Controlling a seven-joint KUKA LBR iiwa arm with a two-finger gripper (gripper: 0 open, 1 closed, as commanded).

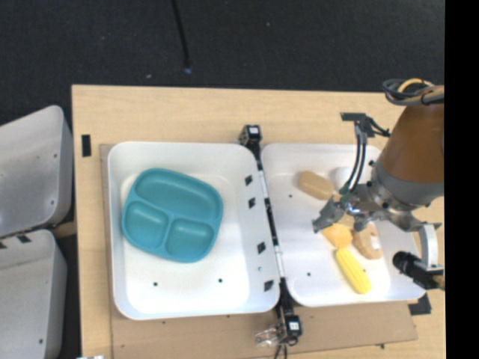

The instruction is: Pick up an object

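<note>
- Corn cob [352, 270], yellow, lies at a slant by the near edge of the right bin [299, 275], untouched and clear of the arm.
- Orange-yellow piece [338, 235] and a tan, rounded item [367, 243] sit just beyond the cob, side by side, directly below the jaws [346, 214].
- Jaws appear spread, prongs splayed low over these two items; nothing is visibly pinched between them. Judgement: pick not yet made; closing and lifting remain.
- Likely target, as judged: the orange-yellow piece, small and blocky, crowded by its neighbour.
- Tan bread-like roll [315, 185] rests toward the bin's far edge, apart from the rest.
- Left bin [120, 290] holds a teal divided plate [172, 214], upright, toward its left edge.
- Surface [187, 114] beyond the bins is light wood.
</note>
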